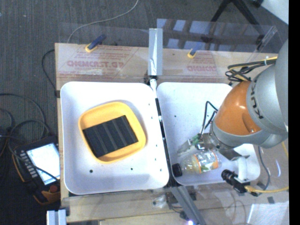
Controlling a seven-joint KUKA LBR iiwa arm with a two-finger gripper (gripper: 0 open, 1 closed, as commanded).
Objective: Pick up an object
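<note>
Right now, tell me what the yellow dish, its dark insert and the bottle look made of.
Yellow dish: likely moulded plastic, smooth, evenly coloured, rounded rim.
Dark insert: matte black, ribbed; perhaps rubber or plastic.
Bottle: clear plastic by its see-through wall and glints, with a dark cap, lying on its side in the right bin.

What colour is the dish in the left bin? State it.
Yellow dish, holding a black ridged insert; seen in the camera view.
</note>
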